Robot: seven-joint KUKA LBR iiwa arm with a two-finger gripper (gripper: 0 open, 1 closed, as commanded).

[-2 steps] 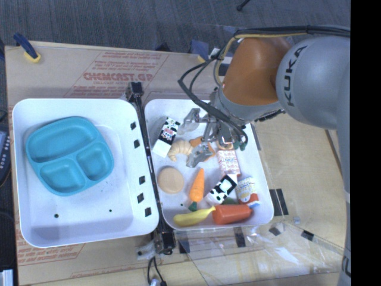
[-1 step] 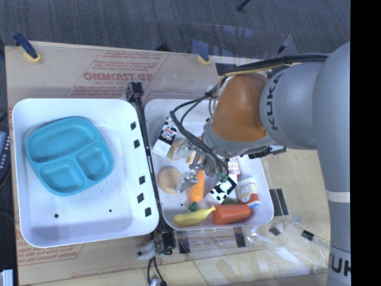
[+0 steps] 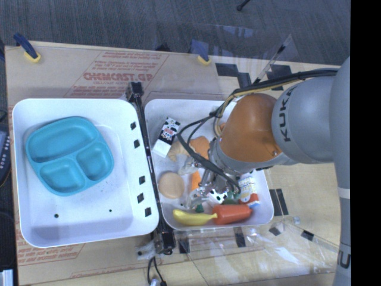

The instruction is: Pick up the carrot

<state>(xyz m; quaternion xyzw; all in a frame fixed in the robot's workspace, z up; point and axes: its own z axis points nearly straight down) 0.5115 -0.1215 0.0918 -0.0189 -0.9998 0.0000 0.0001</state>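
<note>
**Ana:** Brown cardboard covers the bench (image 3: pixel 71 58), with 2 white bins on it and dark carpet along the top of the frame. How far along is the pick?

**Ben:** Not done, I'd judge. From big to small: the grey arm (image 3: pixel 309 121) fills the right of the frame, its orange band above the right bin (image 3: pixel 178 109). The left bin (image 3: pixel 77 225) holds a blue 3-section plate (image 3: pixel 68 154). The gripper (image 3: pixel 208 189) hangs low among the clutter in the right bin.

**Ana:** And the carrot?

**Ben:** The carrot (image 3: pixel 232 213) lies along the lower edge of the right bin, touching a toy banana (image 3: pixel 193 217) on its left. It sits just below the gripper, apparently ungrasped. Whether the claw is spread or closed, I cannot tell.

**Ana:** Any writing?

**Ben:** "KUKA" on the arm; red "CHEMCAST GP" print (image 3: pixel 116 76) on the cardboard, upper left.
</note>
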